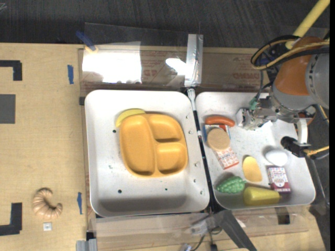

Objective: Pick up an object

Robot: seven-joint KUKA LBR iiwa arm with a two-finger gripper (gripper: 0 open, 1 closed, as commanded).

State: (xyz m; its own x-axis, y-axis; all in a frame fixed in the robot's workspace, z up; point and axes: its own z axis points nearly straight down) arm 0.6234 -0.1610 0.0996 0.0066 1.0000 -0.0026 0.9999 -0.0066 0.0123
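Note:
The right bin holds several toy foods: a red hot dog, a round tan bun, a small printed packet, a yellow chip, a green bunch, a yellow wedge, a white egg and a small red carton. My gripper hangs over the bin's far part, right of the hot dog and apart from it. Nothing visible is held in it.
The left bin carries an orange divided plate with a yellow piece tucked behind it. A tan croissant lies on the bench at the far left. Cables loop above the arm's orange band.

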